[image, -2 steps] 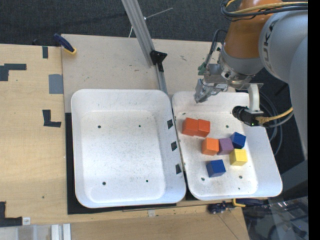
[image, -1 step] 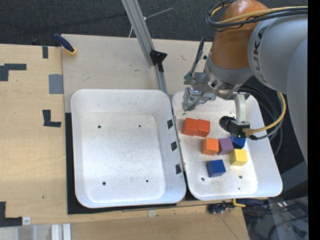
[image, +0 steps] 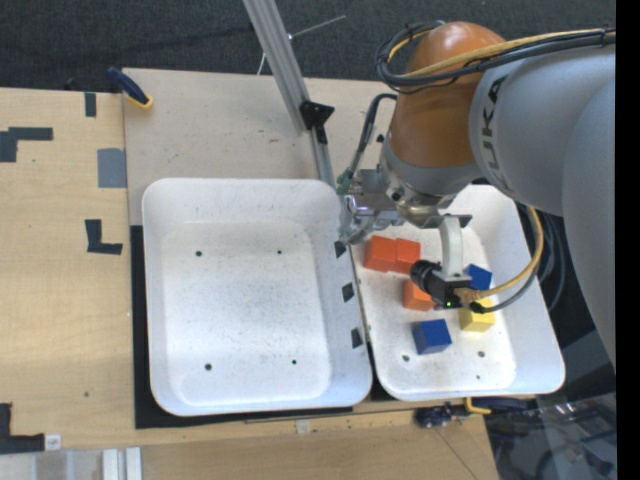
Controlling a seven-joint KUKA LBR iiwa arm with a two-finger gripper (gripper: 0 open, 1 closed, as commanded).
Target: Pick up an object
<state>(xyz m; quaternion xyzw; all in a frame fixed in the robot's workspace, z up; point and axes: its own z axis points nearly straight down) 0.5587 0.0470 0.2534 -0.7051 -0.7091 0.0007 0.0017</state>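
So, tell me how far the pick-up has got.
Done: the gripper is over the right bin, near its left wall, beside the big orange block. In hand: lining up on a block, it seems. Left: the grasp and the lift. The big orange block, a blue block and a yellow block all lie in the bin.

Scattered close together in the right bin (image: 505, 363): large orange block (image: 392, 255), small orange block (image: 417, 297), blue cube (image: 432, 336), second blue cube (image: 481, 277), yellow block (image: 478, 318). Yellow block just beside the second blue cube.
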